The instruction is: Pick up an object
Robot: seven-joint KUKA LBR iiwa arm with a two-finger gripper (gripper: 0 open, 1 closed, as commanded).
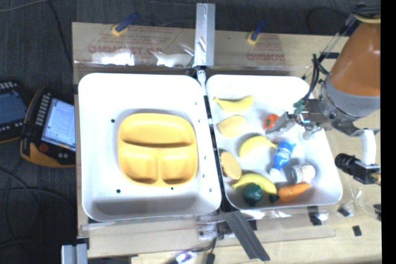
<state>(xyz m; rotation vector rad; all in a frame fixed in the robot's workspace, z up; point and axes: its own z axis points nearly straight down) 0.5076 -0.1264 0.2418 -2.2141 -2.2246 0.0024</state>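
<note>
Landmark: I take the right bin as my reference, its rim white all round.
Arm: I see the arm over the bin's right edge, orange band up top.
Gripper: my gripper hangs above the bin's upper right part, close to the tomato.
Jaws: I cannot tell how they stand; too small and dark from here.
Bottle: the bottle lies mid-bin, below the gripper.
Can: the can sits just beside the bottle, lower right.
Carrot: the carrot lies along the bin's near wall.
Bananas: a banana at the bin's top left, another banana low down.
Left bin: the left bin touches my landmark's left side, holding a yellow tray.
</note>
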